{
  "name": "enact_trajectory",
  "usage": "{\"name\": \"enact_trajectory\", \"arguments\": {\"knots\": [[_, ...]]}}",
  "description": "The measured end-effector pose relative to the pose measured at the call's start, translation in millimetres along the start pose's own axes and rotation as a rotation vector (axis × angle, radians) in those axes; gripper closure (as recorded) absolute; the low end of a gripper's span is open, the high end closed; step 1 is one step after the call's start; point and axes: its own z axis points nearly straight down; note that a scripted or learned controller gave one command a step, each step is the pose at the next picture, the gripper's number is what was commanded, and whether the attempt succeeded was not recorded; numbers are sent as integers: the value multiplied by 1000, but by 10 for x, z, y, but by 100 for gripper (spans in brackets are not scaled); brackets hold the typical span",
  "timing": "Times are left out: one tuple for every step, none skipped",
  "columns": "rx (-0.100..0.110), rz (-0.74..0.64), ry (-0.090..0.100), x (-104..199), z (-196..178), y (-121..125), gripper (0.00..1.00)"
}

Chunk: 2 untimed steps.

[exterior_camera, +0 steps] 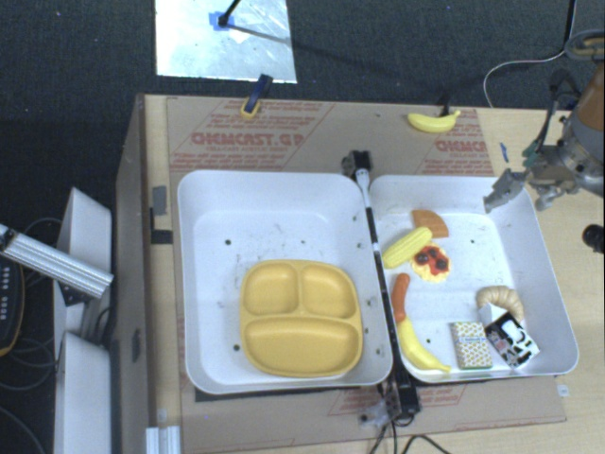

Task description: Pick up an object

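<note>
The hand (510,189) hangs at the far right rim of the right bin (544,253), at the end of the grey arm reaching in from the right. Its fingers are blurred and I cannot tell whether they are spread or closed; nothing shows between them.

The things to pick lie in the right bin, all left of and nearer the camera than the hand. Closest to the hand is an orange wedge (430,220), with a corn cob (406,246) touching it and a pizza slice (433,263) just beside. Further off, along the divider, lie a sausage (401,296) and a banana (419,346). Almost straight below the hand, at the near rim, sit a croissant (501,299), a black-and-white pack (510,339) and a patterned box (470,344).

The left bin (217,216), well apart from the hand, holds a yellow tray (301,317). A second banana (433,119) lies on the counter (312,130), beyond the bins.
</note>
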Motion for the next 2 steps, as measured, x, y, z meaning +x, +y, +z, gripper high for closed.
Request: {"name": "enact_trajectory", "arguments": {"knots": [[2,-1,2,690,816,23,0],[3,-1,1,804,1598,307,0]]}}
